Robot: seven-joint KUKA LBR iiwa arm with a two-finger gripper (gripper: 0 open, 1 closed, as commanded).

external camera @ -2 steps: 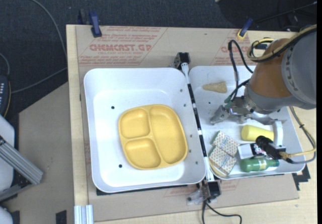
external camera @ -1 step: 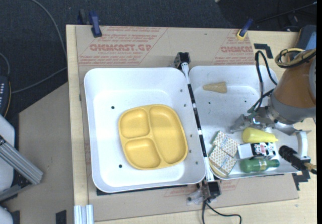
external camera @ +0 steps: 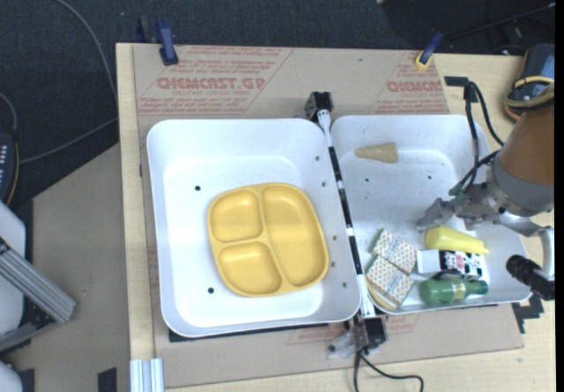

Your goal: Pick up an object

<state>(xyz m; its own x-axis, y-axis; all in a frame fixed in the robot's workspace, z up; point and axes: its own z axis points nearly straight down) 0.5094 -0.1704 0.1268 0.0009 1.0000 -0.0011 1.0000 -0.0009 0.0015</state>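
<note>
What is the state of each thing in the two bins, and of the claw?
Yellow divided plate: lying flat in left bin, upright.
Tan wedge: alone, top of right bin.
Yellow banana-like item: lying under the claw.
Green bottle: on its side.
Patterned packets: stacked, overlapping.

The tabletop, brown board printed with red lettering, carries two white bins touching side by side: the left bin toward nine o'clock, the right bin toward three.
</note>
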